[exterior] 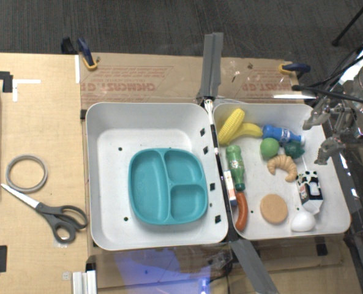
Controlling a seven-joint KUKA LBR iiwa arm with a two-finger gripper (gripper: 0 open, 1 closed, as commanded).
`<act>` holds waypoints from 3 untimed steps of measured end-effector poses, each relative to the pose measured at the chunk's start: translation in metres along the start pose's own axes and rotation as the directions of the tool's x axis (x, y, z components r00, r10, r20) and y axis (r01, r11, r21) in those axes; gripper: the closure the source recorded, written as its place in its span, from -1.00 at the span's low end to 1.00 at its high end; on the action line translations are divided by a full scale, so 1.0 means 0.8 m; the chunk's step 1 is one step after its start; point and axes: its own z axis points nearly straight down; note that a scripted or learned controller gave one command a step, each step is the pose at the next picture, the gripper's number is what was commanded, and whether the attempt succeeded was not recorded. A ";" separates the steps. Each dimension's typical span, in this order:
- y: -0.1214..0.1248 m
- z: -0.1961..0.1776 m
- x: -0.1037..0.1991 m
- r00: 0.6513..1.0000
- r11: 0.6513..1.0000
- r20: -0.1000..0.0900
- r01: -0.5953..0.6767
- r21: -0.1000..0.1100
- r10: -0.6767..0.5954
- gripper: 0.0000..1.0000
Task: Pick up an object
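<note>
Gripper (328,130) hangs over the right rim of the right bin (337,225), and its metal fingers look spread apart with nothing between them. Nearest below it lie a small black-and-white carton (309,187) and a white egg-shaped piece (303,222), close to the bin's right wall. A little further in sit a toy croissant (283,165), a green ball (269,147) and a blue bottle (282,133) lying on its side. A round tan cookie (273,208) lies alone on bare floor. Against the left wall are a corn cob (231,123), a banana (250,129), a green bottle (234,166) and a red sausage (241,211).

Any of these would serve. The croissant or the cookie looks the safest pick, I judge, since each has free floor on two sides for the fingers to drop beside. Items hugging the walls leave little room for one finger. The left bin (101,139) holds a teal divided plate (168,185); scissors (49,212) and a tape roll (26,173) lie well apart on the bench.
</note>
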 end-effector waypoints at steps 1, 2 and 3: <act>-0.012 0.158 -0.042 0.999 0.999 -0.001 -0.041 0.000 0.041 -1.00; -0.003 0.206 -0.102 1.000 1.000 0.007 0.002 0.002 -0.002 -1.00; 0.054 0.209 -0.053 0.990 0.990 0.001 -0.138 0.000 0.138 -1.00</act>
